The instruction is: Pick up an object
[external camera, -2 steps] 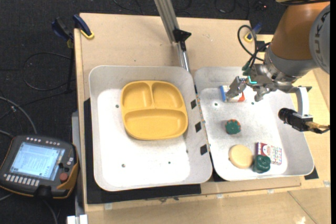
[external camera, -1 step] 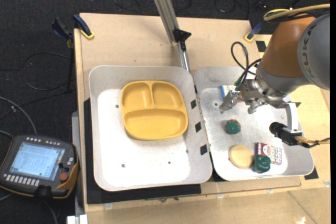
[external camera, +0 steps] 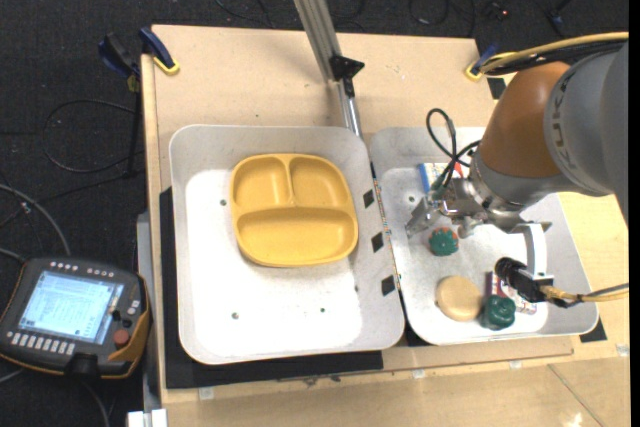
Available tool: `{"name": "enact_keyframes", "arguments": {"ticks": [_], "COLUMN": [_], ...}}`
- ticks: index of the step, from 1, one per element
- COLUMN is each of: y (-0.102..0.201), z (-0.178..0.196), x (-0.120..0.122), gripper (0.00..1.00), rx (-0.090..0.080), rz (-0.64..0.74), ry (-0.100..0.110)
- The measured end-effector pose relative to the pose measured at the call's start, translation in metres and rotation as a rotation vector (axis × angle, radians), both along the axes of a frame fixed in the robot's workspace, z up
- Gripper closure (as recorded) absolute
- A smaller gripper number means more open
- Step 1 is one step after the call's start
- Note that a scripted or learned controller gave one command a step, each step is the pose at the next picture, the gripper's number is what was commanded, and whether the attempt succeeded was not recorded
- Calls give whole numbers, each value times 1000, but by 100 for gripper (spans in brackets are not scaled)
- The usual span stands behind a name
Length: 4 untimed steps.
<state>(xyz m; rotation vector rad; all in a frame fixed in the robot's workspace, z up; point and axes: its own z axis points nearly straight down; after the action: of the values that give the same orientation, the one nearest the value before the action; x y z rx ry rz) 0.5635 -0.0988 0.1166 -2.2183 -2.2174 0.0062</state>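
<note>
Camera view: I am looking down at a slant on a tan bench (external camera: 250, 75) that carries two shallow white bins side by side.
Left bin (external camera: 200, 315): I see a yellow divided plate (external camera: 294, 209) lying flat in its far half, with three compartments, two small on the far side and one long on the near side.
Right bin (external camera: 415, 310): this is where my arm is working; several small objects lie on its floor.
Arm (external camera: 560, 130): it reaches in from the right, its orange band over the far right part of the right bin.
Gripper (external camera: 436, 215): it sits low over the middle of the right bin, just above a small green object; I cannot tell how it is set or whether it has anything.
Small green object (external camera: 442, 241): on the bin floor, directly beside the tool tip on its near side.
Tan round object (external camera: 459, 298): near part of the right bin, well clear of the tool.
Dark green object (external camera: 497, 314): just right of the tan one, close to the near rim.
Teach pendant (external camera: 70, 315): on the floor to the near left of the bench, screen lit.
</note>
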Motion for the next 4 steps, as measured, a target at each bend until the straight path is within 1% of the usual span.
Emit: {"name": "enact_keyframes", "arguments": {"ticks": [1, 2, 3, 4], "y": [1, 1, 2, 2], "z": [-22, -11, 52, 101], "x": [0, 1, 0, 1], "gripper": [0, 100, 100, 100], "rx": [-1, -1, -2, -2], "rz": [1, 0, 2, 3], "ry": [-5, -8, -12, -12]}}
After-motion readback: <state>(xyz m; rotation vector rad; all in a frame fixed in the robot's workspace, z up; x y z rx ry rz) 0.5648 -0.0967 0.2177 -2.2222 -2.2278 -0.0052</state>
